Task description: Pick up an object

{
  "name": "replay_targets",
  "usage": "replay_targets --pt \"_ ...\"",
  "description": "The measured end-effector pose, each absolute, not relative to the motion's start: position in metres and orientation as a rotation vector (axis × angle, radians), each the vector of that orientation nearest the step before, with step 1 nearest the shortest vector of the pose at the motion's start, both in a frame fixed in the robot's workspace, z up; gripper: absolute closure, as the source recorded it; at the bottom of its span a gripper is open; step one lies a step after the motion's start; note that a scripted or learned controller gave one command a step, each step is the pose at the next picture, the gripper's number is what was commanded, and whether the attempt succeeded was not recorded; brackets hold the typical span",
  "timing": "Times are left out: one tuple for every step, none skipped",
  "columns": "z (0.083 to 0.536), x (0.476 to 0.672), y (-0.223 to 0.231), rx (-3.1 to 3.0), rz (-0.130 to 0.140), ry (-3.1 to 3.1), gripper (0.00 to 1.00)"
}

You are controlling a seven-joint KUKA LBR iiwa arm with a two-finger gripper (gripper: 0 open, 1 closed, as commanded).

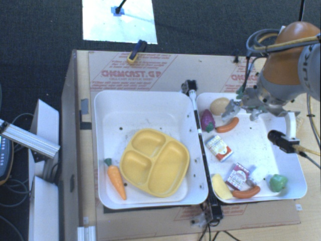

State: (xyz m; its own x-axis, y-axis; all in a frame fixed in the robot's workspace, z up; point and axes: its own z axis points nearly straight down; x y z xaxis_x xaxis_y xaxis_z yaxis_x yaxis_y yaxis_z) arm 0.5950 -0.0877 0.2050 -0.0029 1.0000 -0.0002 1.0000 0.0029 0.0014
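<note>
Two shallow white bins are seen side by side on the bench. In the left white bin (108,107), a plastic orange carrot with a green top (116,180) lies at about seven o'clock, just beside a yellow three-compartment plastic plate (155,161) that sits toward five o'clock of that bin; the two appear to be touching or nearly so.

In the right white bin (296,185), a dark purple oblong toy vegetable (207,120) is placed at ten o'clock, near the dividing rim. A beige egg-shaped object (219,105) lies at eleven o'clock, and a small orange-red sausage-shaped piece (227,125) is seen just below it. A small white carton with red and green print (218,148) rests near the bin's middle. At six o'clock a pale yellow wedge (219,187) lies beside a red-and-white printed packet (237,175), with a second orange-red sausage shape (246,192) touching the packet's lower edge. A green rounded toy vegetable (278,183) sits at five o'clock.

The grey two-finger gripper (244,109) is held at twelve o'clock of the right bin, close to the egg-shaped object and the upper sausage piece. Nothing is seen between its fingers, which appear spread apart.
</note>
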Motion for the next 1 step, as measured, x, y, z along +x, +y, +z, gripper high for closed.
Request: replay_targets --pt "0.1053 0.6137 -0.1381 2.219 0.0 2.221 0.0"
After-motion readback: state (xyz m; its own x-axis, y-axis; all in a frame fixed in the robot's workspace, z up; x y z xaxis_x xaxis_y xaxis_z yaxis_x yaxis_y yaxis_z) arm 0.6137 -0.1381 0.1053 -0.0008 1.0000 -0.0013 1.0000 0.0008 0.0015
